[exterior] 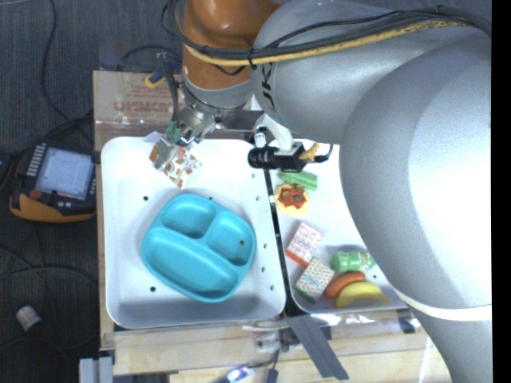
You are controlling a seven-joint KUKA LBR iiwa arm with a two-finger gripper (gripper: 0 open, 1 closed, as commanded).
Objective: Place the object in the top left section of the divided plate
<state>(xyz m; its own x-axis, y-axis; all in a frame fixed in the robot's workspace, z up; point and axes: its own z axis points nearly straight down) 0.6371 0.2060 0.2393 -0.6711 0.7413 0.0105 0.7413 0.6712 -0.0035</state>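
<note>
End effector (177, 136) is up at the far left corner of the left bin (120, 238), and we can see a small patterned packet (176, 163) hanging from its tip, its upper edge seemingly caught between the fingers, so we read them as pinched on it, though the grip point itself is small and hard to make out. That packet sits just above the bin floor, tilted, its lower corner pointing towards the near right. And that's the way we need to go: the blue divided plate (200, 247) lies nearer to us and a little right of the packet, turned at a slant in the bin. Its top left section, as we judge it, is the small well nearest the packet, so the coming move looks short, down and slightly right. Over in the right bin (351, 309) we've got toy food, a banana (361, 294) and some boxes, well apart from the action.
</note>
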